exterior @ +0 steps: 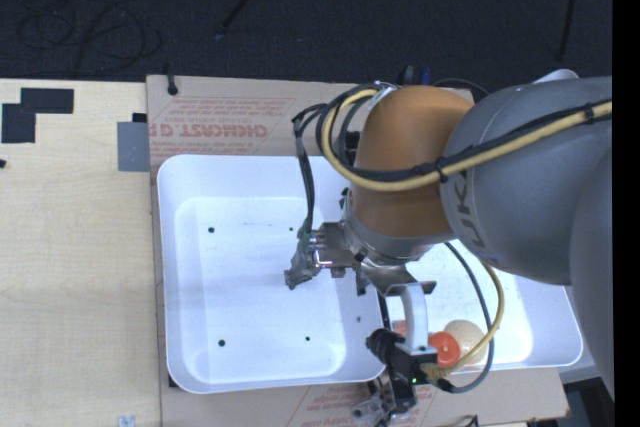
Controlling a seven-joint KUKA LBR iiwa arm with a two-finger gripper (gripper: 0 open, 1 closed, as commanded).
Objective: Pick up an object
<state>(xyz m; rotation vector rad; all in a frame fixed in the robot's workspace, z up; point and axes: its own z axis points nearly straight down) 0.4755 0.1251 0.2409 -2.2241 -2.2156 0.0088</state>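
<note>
Where I am: my gripper (300, 269) over the shallow white left bin (250, 315)
My jaws: I cannot tell if open or shut
Right bin (545, 330): small orange ball (445, 349) beside cream round thing (472, 337)

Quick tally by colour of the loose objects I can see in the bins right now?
Orange: 1, a small ball in the right bin
Cream: 1, a round object beside it
Total: 2 visible; the arm covers part of that bin.

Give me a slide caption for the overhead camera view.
Grey-and-orange arm reaches over the right bin, where an orange ball lies beside a pale round object.
</note>
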